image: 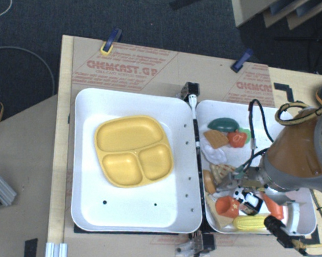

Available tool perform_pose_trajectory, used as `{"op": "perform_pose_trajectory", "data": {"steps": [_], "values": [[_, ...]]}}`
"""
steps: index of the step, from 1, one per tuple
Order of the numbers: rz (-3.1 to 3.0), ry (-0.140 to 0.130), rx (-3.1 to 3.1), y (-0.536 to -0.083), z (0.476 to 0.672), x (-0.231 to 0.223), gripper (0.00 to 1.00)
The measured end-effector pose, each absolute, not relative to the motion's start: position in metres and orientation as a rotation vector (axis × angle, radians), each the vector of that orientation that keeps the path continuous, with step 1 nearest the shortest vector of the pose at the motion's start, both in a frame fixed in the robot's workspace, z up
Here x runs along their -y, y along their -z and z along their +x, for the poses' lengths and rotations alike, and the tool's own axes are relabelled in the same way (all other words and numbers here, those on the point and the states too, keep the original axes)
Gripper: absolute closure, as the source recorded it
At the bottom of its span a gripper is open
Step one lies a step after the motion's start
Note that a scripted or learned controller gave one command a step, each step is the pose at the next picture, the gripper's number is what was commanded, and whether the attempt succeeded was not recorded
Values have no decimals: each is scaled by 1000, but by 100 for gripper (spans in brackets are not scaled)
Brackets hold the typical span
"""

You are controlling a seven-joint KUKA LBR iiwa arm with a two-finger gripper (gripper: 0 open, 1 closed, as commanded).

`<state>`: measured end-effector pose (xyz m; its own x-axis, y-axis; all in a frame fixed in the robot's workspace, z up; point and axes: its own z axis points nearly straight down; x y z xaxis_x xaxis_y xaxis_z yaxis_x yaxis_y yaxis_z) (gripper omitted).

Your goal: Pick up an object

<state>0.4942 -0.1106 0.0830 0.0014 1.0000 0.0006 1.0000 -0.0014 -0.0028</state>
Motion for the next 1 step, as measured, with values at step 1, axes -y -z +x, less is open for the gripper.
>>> {"op": "perform_pose_trajectory", "data": {"steps": [1], "values": [[-2224, 3, 2221, -95, 495, 110, 100]]}}
